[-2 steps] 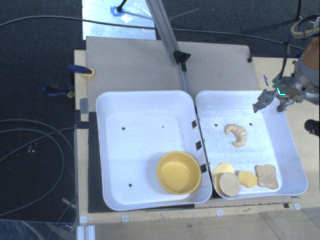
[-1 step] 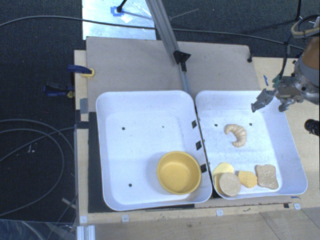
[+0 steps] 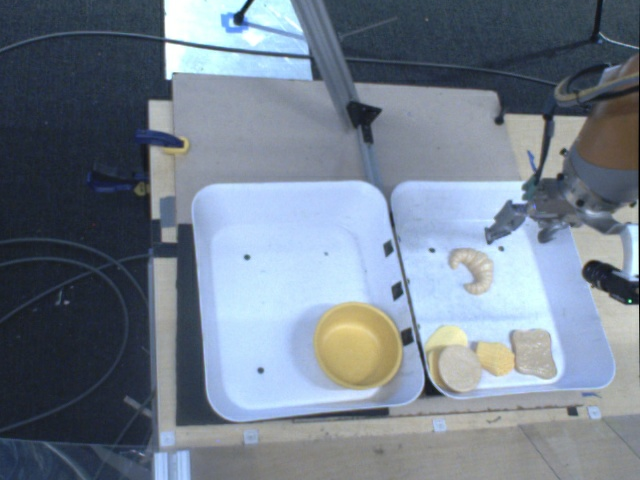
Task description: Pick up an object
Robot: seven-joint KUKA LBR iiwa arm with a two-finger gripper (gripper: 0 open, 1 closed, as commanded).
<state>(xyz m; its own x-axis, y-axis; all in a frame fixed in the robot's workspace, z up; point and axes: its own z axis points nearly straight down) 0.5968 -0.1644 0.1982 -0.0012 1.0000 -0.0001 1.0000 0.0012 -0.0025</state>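
Croissant [image 3: 474, 268] lies mid right bin [image 3: 575, 298], untouched. Gripper [image 3: 520, 223] hovers just far-right of it, fingers apart, holding nothing. Yellow bowl [image 3: 358, 344] sits in left bin [image 3: 250, 268].

You'll find nothing to read here: no text, label, brand, number or sign can be made out on any surface.
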